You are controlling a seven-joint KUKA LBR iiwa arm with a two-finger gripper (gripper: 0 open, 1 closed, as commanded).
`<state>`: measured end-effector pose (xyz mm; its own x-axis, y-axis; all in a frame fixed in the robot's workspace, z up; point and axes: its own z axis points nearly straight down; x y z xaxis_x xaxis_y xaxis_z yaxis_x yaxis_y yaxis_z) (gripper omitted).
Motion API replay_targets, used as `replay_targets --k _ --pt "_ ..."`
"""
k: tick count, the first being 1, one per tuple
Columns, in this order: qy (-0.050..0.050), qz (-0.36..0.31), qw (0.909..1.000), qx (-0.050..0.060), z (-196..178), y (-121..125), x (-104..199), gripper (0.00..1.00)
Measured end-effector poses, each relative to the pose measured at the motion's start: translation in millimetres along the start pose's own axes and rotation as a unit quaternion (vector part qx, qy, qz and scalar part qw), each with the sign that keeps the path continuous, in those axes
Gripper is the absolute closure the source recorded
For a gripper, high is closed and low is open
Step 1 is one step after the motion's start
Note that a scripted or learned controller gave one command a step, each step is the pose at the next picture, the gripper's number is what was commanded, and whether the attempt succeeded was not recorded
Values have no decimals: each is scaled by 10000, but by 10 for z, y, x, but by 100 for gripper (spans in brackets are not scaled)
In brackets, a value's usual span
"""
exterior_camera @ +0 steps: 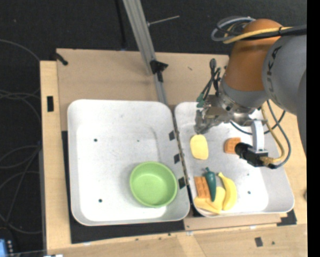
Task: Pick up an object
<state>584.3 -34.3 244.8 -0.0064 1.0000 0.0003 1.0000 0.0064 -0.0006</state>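
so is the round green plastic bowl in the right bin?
No, the round green plastic bowl sits in the left white bin, near its front right corner.

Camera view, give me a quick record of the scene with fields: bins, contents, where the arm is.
left bin: holds a green bowl near its front right corner
right bin: holds a pale yellow piece, an orange block, and a cluster at the front left: banana, green pepper-like item, orange piece
arm: reaches in from the right, over the right bin's back part
gripper: just behind the pale yellow piece; grasp not discernible
task status: nothing visibly lifted
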Motion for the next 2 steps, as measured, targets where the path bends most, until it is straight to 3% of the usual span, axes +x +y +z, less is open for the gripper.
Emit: replay_targets --k 2 --pt "10 -15 10000 -11 54 252 1128 100"
